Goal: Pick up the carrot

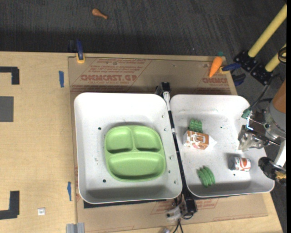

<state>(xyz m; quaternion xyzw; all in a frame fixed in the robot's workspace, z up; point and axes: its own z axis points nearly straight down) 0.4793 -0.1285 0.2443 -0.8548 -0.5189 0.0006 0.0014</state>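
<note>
Hand (248, 142) sits over the right edge of the right bin (227, 102), metal fingers pointing into the bin. Can't tell if it's wide or narrow, the view is too cluttered there. Nothing visibly between the fingers.

Just below the hand on the bin floor: small can (240, 164), white with a red label, lying on its side, near the bin's right wall.

Further in, same bin: a white and orange carton (197, 139) near the middle, a green ridged toy vegetable (195, 124) just above it, a second green ridged piece (206, 175) toward the near edge.

Left bin (91, 136) holds a green compartment tray (134, 152), three sections, sitting flat in the centre.

Carrot (215, 66) is outside both bins, lying on the cardboard sheet (109, 75) at the far edge of the bench, beyond the right bin's far wall, green top pointing away. Well apart from the hand.

Blue clamp (80, 49) at the sheet's far left corner. Small orange object (98, 13) on the dark floor beyond the bench, too small to identify.
</note>
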